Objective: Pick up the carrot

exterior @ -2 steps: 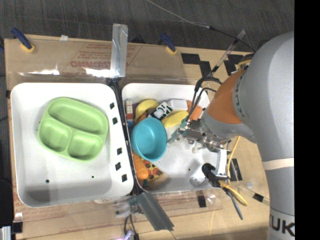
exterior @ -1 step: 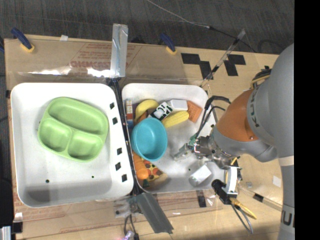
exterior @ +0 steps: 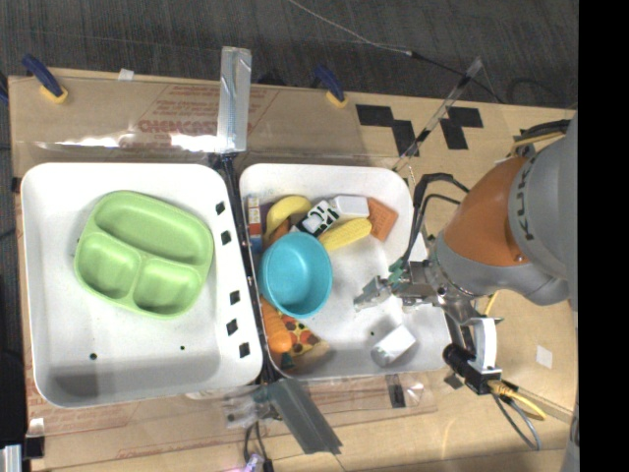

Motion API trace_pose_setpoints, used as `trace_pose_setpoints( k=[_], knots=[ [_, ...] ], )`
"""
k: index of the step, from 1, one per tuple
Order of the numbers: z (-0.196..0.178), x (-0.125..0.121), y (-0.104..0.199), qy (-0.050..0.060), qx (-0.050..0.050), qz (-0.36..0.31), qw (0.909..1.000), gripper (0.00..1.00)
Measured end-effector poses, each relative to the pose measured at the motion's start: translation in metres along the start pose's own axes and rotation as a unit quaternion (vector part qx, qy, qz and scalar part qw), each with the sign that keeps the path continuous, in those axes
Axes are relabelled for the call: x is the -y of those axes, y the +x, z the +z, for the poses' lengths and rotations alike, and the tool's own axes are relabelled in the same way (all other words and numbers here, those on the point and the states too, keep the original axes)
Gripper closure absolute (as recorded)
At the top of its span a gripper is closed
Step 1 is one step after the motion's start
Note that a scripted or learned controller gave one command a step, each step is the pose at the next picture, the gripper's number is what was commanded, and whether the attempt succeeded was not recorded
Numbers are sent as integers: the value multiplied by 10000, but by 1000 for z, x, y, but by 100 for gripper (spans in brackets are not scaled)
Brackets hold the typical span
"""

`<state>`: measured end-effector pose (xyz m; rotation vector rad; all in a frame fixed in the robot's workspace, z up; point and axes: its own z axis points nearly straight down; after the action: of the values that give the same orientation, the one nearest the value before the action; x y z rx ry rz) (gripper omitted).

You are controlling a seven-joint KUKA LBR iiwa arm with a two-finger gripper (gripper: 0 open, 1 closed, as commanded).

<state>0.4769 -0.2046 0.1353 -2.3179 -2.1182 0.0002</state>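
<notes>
The carrot [exterior: 280, 331] is an orange stub lying in the front left corner of the right bin [exterior: 339, 178], just below a blue bowl [exterior: 296, 273] and partly tucked under its rim. My gripper [exterior: 373, 292] hovers over the middle of the right bin, to the right of the bowl and roughly a bowl's width from the carrot. Nothing shows in its grasp. The grey arm with its orange band [exterior: 491, 226] comes in from the right.
The right bin also holds a banana [exterior: 286, 209], a corn cob [exterior: 346, 232], an orange wedge [exterior: 383, 218], a black-and-white item [exterior: 319, 216], a white block [exterior: 394, 344] and a flat pizza-like piece [exterior: 307, 342]. A green divided plate [exterior: 145, 253] sits in the left bin [exterior: 44, 352].
</notes>
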Motion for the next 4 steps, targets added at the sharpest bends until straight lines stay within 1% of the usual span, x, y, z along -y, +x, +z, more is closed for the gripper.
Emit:
trace_pose_setpoints(
  k=[1, 2, 3, 4],
  knots=[
    [-3, -35, 36, 17, -2, 2890, 9573, 0],
    [3, -69, 11, 21, 1, 4475, 8943, 0],
    [32, -9, 18, -157, -40, 3670, 9301, 0],
    [-20, -29, 2, 7, -4, 4304, 9026, 0]
  ],
)
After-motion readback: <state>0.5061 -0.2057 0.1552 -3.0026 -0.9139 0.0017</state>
